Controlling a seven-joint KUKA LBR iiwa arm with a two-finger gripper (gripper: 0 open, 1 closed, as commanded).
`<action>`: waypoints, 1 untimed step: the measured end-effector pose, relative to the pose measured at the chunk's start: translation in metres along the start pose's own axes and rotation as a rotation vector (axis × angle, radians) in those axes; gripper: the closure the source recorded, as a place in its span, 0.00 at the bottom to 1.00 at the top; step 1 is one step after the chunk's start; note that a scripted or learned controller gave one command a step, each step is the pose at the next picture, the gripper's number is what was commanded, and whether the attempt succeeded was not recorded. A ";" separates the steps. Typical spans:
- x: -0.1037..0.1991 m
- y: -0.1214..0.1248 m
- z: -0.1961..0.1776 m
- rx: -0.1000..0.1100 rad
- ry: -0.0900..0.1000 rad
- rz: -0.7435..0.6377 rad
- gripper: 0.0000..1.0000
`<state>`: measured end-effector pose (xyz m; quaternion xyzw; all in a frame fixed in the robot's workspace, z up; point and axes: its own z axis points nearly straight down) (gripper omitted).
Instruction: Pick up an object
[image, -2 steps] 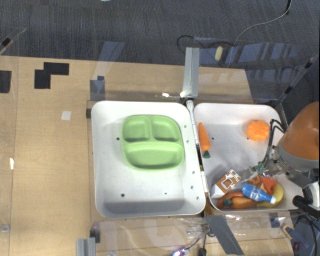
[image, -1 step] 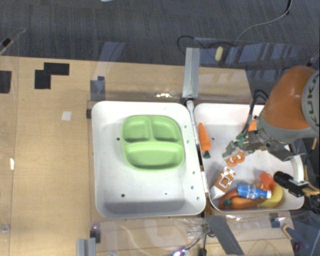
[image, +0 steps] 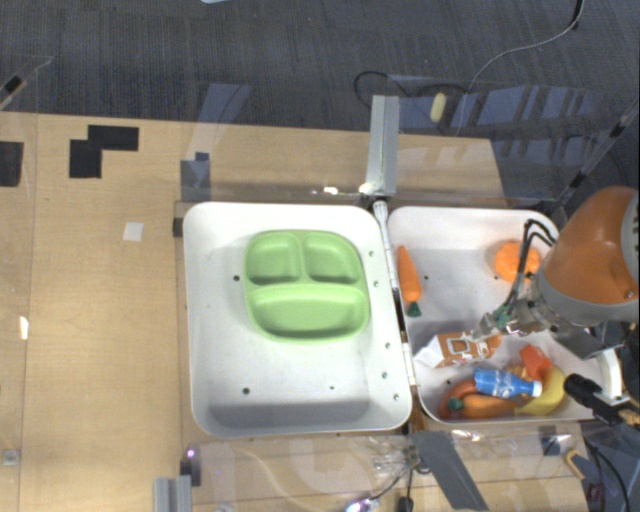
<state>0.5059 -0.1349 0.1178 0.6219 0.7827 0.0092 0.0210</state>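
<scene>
The right bin (image: 450, 228) holds several items. An orange carrot (image: 408, 277) lies along its left wall and an orange fruit (image: 514, 260) sits at the back, partly behind the arm. Near the front lie a white and orange packet (image: 462, 347), a blue bottle (image: 505, 383), a yellow banana (image: 545, 399), a brown sausage-like piece (image: 478, 405) and a small red item (image: 534, 357). My gripper (image: 503, 321) hangs low over the right edge of the packet, below the orange-banded wrist (image: 595, 250).
The left bin (image: 215, 395) carries a green divided plate (image: 304, 283) in its middle. A metal post (image: 383, 145) stands behind the wall between the bins. Bare bin floor lies between the carrot and the orange fruit.
</scene>
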 end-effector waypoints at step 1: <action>0.026 0.047 -0.093 0.036 0.017 0.131 1.00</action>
